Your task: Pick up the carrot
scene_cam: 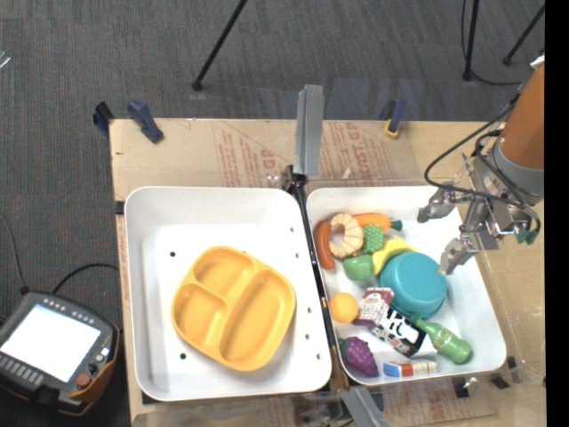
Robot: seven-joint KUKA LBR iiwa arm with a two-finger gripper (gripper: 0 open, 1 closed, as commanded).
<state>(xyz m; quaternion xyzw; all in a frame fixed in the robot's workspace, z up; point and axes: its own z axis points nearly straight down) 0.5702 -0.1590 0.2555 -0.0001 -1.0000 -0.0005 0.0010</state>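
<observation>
Left bin (151,229) just has the yellow divided plate (233,305). The carrot (373,221) lies at the top of the right bin's toy pile, beside the ridged shrimp (345,236). Looks like the approach step — the claw (449,234) hovers wide open, empty, right of it, so next it needs to shift left and drop down.

Bright, even overhead light washes the 2 white bins (142,238) nearly featureless, shadows stay soft and short, and the whole frame is slightly soft and grainy.
</observation>
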